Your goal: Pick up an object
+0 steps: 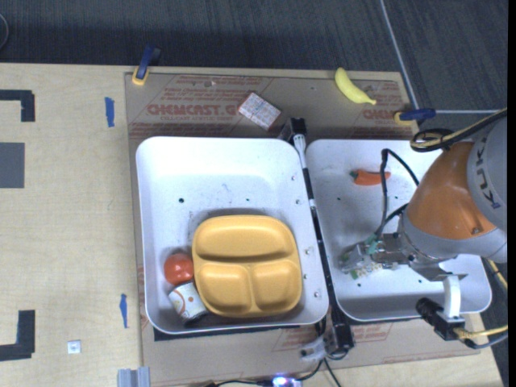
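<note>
Reaching into the right bin, nothing grabbed yet

Looking down from the overhead camera, the claw (367, 256) is low over the floor of the right bin (476, 297), and I honestly can't tell if it's open or closed. Closest target is the orange carrot (369, 177) near that bin's far side. The yellow tray (246, 263) sits in the left bin (157, 216). I'd center over the carrot, then drop straight down.

Slanted overhead view onto both bins (153, 216)
</note>
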### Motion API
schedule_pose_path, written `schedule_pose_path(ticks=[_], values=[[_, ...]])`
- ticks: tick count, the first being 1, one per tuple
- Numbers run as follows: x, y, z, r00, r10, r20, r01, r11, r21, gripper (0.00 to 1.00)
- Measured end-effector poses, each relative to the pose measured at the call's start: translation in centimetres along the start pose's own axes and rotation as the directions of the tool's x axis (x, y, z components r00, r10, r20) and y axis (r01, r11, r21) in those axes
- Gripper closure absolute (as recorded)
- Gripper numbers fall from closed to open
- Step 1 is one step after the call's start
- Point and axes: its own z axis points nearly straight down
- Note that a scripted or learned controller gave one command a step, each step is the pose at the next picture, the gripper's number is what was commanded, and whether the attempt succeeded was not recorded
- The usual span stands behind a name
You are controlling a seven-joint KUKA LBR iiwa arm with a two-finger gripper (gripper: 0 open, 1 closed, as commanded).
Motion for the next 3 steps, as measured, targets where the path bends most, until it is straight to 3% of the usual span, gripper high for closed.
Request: schedule_pose_path(ticks=[2,3], values=[[0.1,0.0,0.0,1.0,0.001,0.001,-0.001,1.0,-0.001,0.0],[0.2,0.2,-1.1,1.0,0.0,0.001,0.0,1.0,-0.005,1.0]])
